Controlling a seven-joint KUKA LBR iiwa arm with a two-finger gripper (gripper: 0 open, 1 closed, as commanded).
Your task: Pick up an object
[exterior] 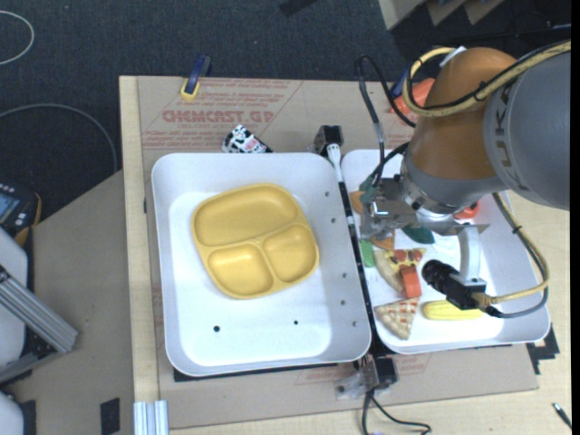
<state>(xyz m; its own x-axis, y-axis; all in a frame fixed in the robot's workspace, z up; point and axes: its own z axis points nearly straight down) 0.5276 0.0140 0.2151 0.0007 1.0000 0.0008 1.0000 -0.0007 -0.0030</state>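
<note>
Nearest the camera, in the right bin (521,275), a toy pizza slice (396,316) lies flat by the front wall. A yellow corn-like piece (444,311) lies just beside it, toward the middle of the bin. A little farther back sits a second pizza wedge (395,265), touching an orange-red piece (411,282). A slim green piece (368,252) lies along the wall the two bins share.

The end effector (381,214) hangs over this cluster at the left side of the right bin, just above the second wedge and the green piece. The wrist hides it from above, so I cannot tell whether it is apart or together, and nothing can be seen clamped in it. The grey arm (535,143) with its orange band (458,125) reaches in from the right and covers the far half of that bin.

In the left bin (263,338) a yellow divided plate (256,239) rests upright near the middle — three compartments, facing up — with two small dark specks (216,328) on the bare floor in front of it.

Beyond the bins, on the cardboard-covered surface (299,107), a small black-and-white item (245,140) lies near the left bin's far rim. Farther back, a blue-and-yellow clip (193,80) sits at the cardboard's far edge.
</note>
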